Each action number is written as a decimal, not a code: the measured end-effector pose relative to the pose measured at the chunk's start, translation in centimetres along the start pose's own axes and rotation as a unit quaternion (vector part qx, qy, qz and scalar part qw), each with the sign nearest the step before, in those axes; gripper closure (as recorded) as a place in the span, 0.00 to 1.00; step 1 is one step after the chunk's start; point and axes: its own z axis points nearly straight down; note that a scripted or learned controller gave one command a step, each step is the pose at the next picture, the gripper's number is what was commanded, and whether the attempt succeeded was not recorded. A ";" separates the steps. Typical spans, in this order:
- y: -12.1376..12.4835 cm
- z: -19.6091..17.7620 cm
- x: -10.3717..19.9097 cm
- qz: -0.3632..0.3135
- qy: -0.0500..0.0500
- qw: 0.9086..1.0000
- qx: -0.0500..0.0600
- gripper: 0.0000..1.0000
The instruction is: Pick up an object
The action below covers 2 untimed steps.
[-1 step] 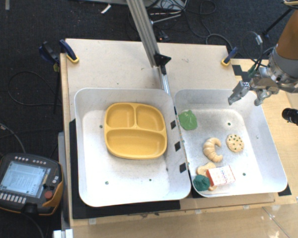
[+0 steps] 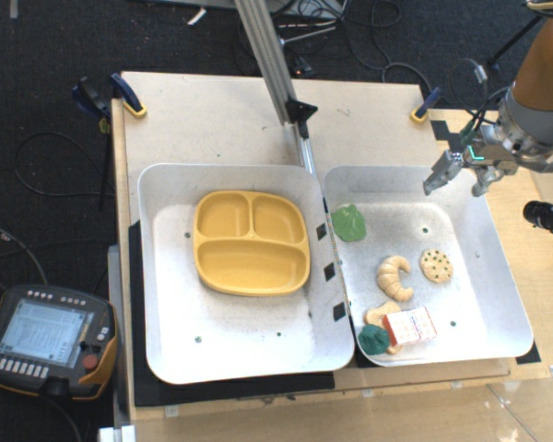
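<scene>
Gripper spread, grasping nothing, above right bin (white); dark carpet around bench.

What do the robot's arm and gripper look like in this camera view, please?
The arm enters at the right edge: an orange-brown rounded section above a grey wrist ring. Below it sits the gripper, a compact grey metal body with a small teal light and two slim grey fingers. Thin black cables loop from the wrist over the bench.

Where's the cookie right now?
The cookie lies in the right bin, just right of the croissant and above the small red-and-white box.
</scene>
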 end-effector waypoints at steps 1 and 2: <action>0.2 6.4 0.1 0.001 0.001 1.000 0.002 0.00; 1.1 12.0 0.5 0.000 0.000 1.000 0.001 0.00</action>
